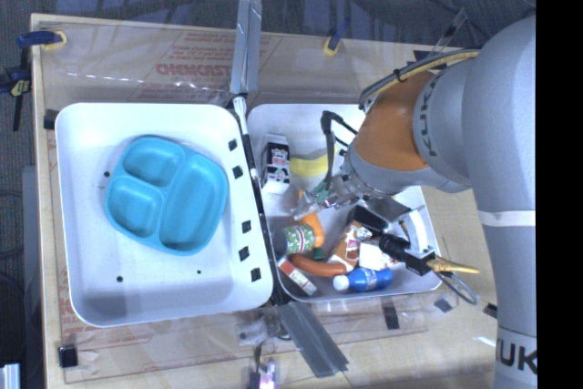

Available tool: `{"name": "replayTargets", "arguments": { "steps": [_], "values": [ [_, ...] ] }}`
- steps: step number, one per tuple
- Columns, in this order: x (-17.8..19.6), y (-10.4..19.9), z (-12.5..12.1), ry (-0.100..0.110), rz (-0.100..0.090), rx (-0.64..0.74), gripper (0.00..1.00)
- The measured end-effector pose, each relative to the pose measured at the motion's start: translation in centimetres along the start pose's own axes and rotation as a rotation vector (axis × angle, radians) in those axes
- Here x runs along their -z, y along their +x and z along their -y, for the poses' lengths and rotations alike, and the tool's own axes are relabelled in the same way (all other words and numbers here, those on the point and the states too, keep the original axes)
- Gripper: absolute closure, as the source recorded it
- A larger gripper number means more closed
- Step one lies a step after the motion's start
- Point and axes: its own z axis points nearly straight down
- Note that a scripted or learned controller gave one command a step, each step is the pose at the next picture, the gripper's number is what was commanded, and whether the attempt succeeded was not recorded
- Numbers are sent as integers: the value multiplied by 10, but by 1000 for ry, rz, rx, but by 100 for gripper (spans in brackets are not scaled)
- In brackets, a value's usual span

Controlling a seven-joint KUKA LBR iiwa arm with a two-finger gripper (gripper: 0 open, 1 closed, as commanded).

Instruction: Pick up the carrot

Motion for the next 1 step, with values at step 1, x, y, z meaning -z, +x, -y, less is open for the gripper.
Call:
{"name": "replayTargets", "arguments": {
  "steps": [1],
  "values": [
    [94,82,12,-2,0,143,100]
  ]
}}
